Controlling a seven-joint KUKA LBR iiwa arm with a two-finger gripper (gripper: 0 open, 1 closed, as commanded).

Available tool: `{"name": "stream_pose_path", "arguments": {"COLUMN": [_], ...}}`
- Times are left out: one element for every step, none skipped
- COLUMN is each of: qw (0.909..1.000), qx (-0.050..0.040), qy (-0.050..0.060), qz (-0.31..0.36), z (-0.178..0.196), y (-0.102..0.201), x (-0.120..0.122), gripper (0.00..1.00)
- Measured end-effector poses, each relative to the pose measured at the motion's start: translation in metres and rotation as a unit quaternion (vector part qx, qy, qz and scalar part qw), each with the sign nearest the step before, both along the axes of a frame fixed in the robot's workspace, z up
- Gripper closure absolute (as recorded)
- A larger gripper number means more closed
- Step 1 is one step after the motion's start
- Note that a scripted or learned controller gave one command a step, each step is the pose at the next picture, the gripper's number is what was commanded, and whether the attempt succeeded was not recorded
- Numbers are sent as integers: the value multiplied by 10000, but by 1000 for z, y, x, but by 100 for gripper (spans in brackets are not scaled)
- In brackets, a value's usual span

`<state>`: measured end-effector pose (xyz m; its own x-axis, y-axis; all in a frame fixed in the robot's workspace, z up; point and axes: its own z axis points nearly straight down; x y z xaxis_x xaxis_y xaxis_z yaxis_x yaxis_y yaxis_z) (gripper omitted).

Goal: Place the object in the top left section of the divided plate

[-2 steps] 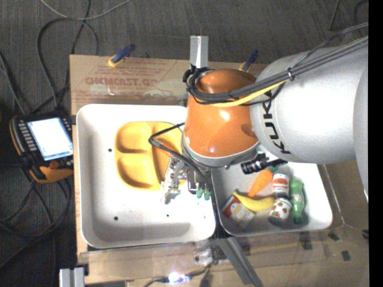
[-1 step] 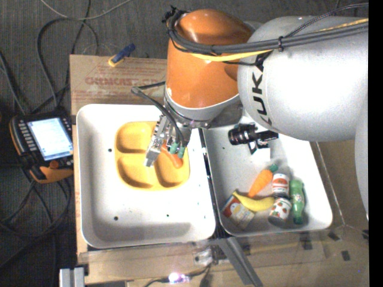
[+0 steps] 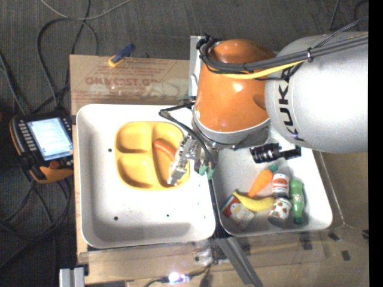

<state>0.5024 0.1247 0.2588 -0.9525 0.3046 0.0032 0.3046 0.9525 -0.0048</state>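
Grey-and-orange arm (image 3: 251, 94) overhead, gripper (image 3: 182, 163) low at the three o'clock edge of yellow divided plate (image 3: 146, 154), grip impossible to judge; reddish sausage (image 3: 163, 151) in the right-hand section (apparently not top-left), so likely unfinished, transfer toward ten o'clock left.

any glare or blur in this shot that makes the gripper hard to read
camera view: bright glare off the grey arm and orange band; the gripper over the yellow divided plate looks soft and cluttered, so its fingers are unreadable; right bin items are fairly sharp.

Fixed overhead cam, slanted down, both bins (image 3: 90, 220) visible
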Motion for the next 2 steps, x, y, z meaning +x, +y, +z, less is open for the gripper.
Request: {"name": "stream_pose_path", "arguments": {"qw": [10000, 9984], "qx": [3, 12], "qy": [-1, 5], "qz": [2, 561], "z": [0, -82], "y": [0, -10], "x": [0, 28], "gripper": [0, 0]}}
